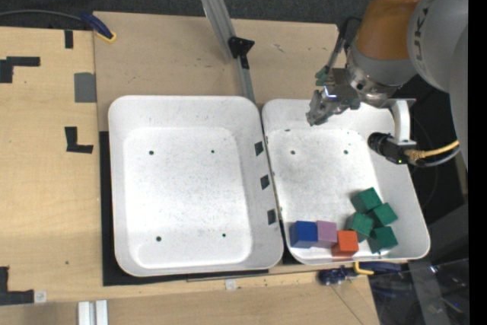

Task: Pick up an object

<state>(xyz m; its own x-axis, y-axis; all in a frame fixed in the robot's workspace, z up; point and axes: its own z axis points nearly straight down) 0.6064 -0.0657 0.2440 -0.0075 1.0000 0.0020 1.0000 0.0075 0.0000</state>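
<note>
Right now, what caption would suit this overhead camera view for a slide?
Robot gripper poised over the far edge of the right bin, with coloured blocks clustered in its near corner.

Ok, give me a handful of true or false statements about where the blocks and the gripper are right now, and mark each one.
1. The blocks all lie in the right bin. True.
2. The blue block sits at the far end of that bin. False: it lies along the near edge, beside the purple block.
3. The gripper hangs over the far end of the right bin. True.
4. The gripper is touching the green blocks. False: it is well apart from them, at the bin's opposite end.
5. The orange block rests in the left bin. False: it sits in the right bin, next to the purple block.
</note>
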